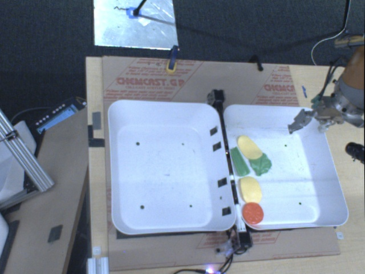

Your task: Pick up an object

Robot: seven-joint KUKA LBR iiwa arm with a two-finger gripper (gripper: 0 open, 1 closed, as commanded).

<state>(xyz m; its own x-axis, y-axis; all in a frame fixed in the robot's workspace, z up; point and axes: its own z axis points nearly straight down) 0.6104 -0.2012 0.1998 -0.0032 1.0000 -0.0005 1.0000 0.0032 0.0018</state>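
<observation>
The right bin holds several small items along its left side. A pale yellow oval piece lies uppermost, with a green strip and a green leafy piece just below it. Further toward the front lie a second yellow piece and a round red-orange piece in the bin's front left corner. My gripper hangs over the bin's back right part, well to the right of these items and apart from all of them. Nothing shows between its fingers.
The left bin sits beside the right one, joined by a black clip strip. Both rest on a cardboard sheet. A foil square lies at the back, and cables hang at the right.
</observation>
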